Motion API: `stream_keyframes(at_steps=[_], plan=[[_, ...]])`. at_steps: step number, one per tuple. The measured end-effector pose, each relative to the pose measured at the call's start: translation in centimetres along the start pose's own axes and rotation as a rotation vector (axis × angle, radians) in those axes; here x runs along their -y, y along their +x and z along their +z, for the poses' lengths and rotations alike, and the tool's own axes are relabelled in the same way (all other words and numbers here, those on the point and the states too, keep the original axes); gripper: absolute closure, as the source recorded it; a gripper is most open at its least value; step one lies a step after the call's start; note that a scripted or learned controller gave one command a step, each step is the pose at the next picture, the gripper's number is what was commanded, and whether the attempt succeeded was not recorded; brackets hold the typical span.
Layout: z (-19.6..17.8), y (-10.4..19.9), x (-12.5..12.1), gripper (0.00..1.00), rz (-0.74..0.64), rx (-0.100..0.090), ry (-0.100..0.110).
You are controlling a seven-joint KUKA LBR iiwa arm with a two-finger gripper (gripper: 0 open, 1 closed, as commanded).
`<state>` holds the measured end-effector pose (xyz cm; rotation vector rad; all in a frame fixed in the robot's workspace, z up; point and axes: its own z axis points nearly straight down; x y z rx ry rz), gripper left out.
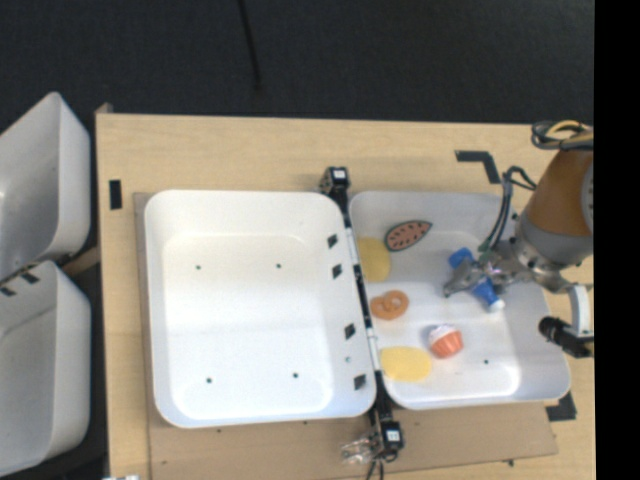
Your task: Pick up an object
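Observation:
My gripper (468, 280) hangs low over the right part of the right bin (500, 378), at the end of the grey arm with its orange band (560, 193). A blue object (462, 259) lies right at the gripper, partly covered by it, and another blue bit pokes out on the gripper's other side. Whether the blue object is held cannot be made out. Also in this bin are a brown speckled oval (407, 234), a pale yellow piece (374, 260), an orange ring (390, 305), an orange-and-white cup (446, 341) and a yellow lump (406, 364).
The left bin (170, 388) sits beside the right one, with a black-clipped divider (355, 298) between them. Both rest on a wooden bench (250, 148). White containers (40, 188) stand off the bench's left side.

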<state>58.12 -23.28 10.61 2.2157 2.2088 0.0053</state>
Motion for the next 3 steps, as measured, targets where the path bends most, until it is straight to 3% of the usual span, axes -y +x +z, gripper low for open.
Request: stream_keyframes(at_steps=[1,2,3], plan=[[-1.2,-0.2,-0.4,1.0,-0.002,0.007,-0.008],[-10.4,9.7,1.0,1.0,-0.013,-0.008,0.0],[-10.5,17.1,1.4,1.0,-0.013,-0.009,0.008]])
